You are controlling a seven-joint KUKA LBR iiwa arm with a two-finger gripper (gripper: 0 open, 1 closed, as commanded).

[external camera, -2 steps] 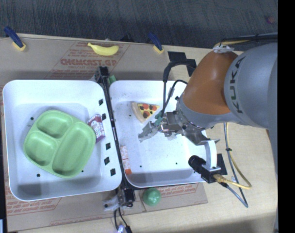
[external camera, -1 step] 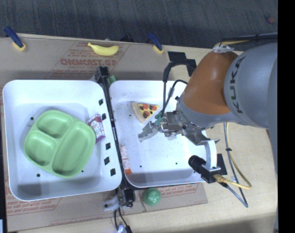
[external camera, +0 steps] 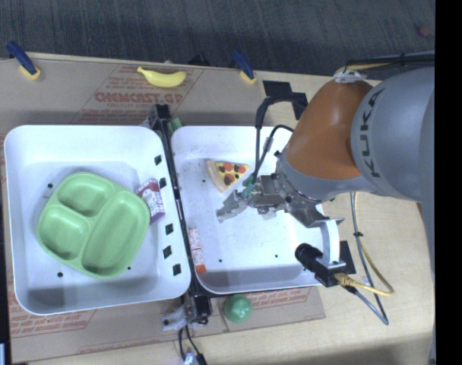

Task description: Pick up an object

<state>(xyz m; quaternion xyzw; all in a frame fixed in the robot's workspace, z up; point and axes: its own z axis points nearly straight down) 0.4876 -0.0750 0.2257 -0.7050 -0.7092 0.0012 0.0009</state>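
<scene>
A toy pizza slice (external camera: 228, 172) lies in the right bin (external camera: 216, 276), near its back left. My gripper (external camera: 233, 204) hangs over the middle of that bin, just in front and slightly right of the slice. It is open, and its grey fingers (external camera: 226, 211) point left with nothing between them. The grey and orange arm (external camera: 345, 139) covers the bin's right side. In the left bin (external camera: 22, 204) a green divided plate (external camera: 93, 223) lies flat, with a small maroon packet (external camera: 150, 198) at its right edge.
A yellow toy banana (external camera: 162, 75) rests on the cardboard behind the bins. A green ball (external camera: 236, 307) sits on the cardboard in front of the right bin. Blue clamps (external camera: 23, 59) hold the cardboard's back edge. A black divider (external camera: 172, 196) runs between the bins.
</scene>
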